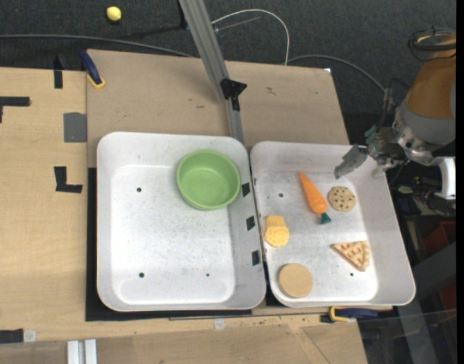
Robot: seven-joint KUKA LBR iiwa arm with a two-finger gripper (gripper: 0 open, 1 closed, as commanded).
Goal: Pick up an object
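The right bin (384,279) holds an orange toy carrot (314,193), a round chocolate-chip cookie (341,199), a yellow corn piece (276,232), a pizza slice (353,255) and a tan round disc (296,280). A green bowl (208,179) sits upright at the back of the left bin (141,279). My gripper (358,171) hovers over the right bin's far right corner, just behind the cookie. Its two fingers stand apart, open, with nothing between them.
A grey metal pole (209,44) slants down to the gap between the bins. A small yellow ball (114,13) lies on the dark floor beyond the bench. Cables run behind the bench at the back right.
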